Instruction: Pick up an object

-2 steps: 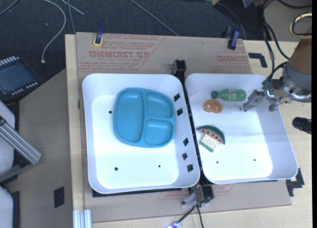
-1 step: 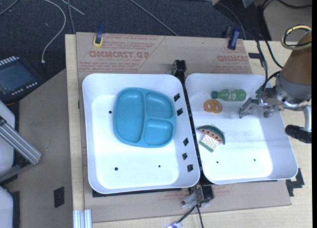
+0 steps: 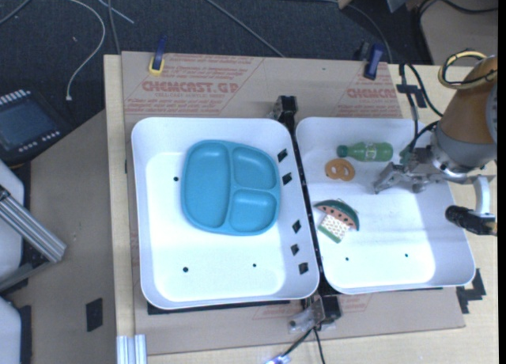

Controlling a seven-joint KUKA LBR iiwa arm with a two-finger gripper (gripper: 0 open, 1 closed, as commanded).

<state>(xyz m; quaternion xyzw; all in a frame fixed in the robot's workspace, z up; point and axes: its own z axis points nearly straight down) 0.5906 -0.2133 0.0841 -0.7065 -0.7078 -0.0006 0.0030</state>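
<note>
Jaws spread, pinching nothing: the grey two-finger gripper (image 3: 398,178) hovers in the right white bin (image 3: 411,263) beside the green plastic bottle (image 3: 365,151); no object lifted yet.

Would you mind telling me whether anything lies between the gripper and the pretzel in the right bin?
Nothing visible does. The gripper sits over the right bin, and only bare white floor separates it from the pretzel. The green bottle lies just behind that line, and the watermelon slice lies nearer the front.
</note>
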